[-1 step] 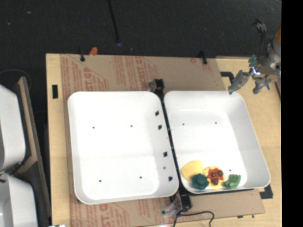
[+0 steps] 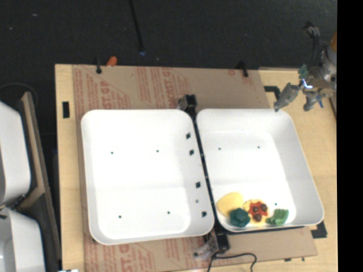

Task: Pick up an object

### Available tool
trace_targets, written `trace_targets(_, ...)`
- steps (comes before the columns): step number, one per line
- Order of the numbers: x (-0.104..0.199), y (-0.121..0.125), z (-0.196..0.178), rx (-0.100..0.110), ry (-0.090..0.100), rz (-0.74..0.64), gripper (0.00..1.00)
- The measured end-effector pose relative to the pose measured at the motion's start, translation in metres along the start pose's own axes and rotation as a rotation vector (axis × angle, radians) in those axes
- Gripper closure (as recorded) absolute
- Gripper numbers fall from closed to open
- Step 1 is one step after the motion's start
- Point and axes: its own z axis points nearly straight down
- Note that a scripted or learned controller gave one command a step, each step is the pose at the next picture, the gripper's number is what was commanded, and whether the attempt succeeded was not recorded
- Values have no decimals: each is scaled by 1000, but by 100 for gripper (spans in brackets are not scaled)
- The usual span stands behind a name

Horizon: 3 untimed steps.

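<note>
- The gripper (image 2: 298, 97) hangs over the tabletop (image 2: 306, 146), just past the right bin's (image 2: 249, 129) far right corner.
- Its fingers are spread apart with nothing between them.
- A yellow toy (image 2: 229, 201), a dark green toy (image 2: 239, 217), a red toy (image 2: 258, 209) and a light green toy (image 2: 278, 216) lie bunched in that bin's near corner.
- The left bin (image 2: 142, 174) sits right beside it.

Faint red printing runs along the top and left borders of the flat brown cardboard sheet (image 2: 142, 89) under the bins (mirrored or upside down, seemingly), too blurred to read.
</note>
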Motion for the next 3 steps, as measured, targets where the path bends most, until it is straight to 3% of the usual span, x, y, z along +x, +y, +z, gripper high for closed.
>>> trace_targets(3,8,-8,146,3,1,0,0)
